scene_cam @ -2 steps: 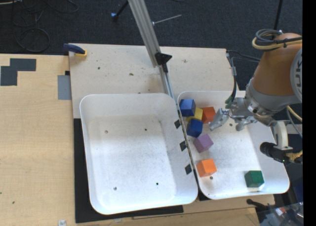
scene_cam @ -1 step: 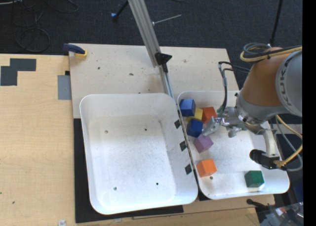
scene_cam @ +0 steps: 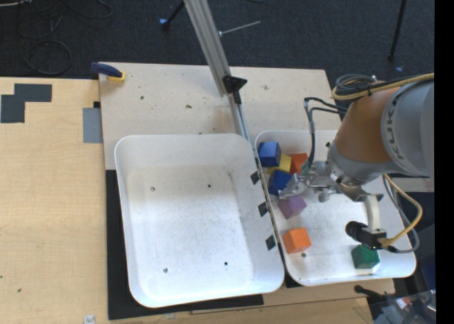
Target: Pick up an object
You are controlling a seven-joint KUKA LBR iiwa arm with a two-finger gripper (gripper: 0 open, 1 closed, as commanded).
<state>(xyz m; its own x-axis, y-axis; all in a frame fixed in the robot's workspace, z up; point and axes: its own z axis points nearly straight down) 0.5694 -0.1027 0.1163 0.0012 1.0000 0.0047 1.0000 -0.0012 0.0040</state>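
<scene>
Hovering in the right bin (scene_cam: 397,267), the gripper (scene_cam: 292,186) sits among blocks; purple block (scene_cam: 291,206) lies at six o'clock; jaw state unclear.

Grey arm (scene_cam: 411,127) with a broad orange band and looping black and yellow cables.

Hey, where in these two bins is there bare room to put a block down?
The left bin has bare floor from wall to wall. In the right bin, bare floor lies between the orange cube and the green block. It is crowded along the divider, where the blue cube, yellow block and purple block cluster by the gripper.
</scene>
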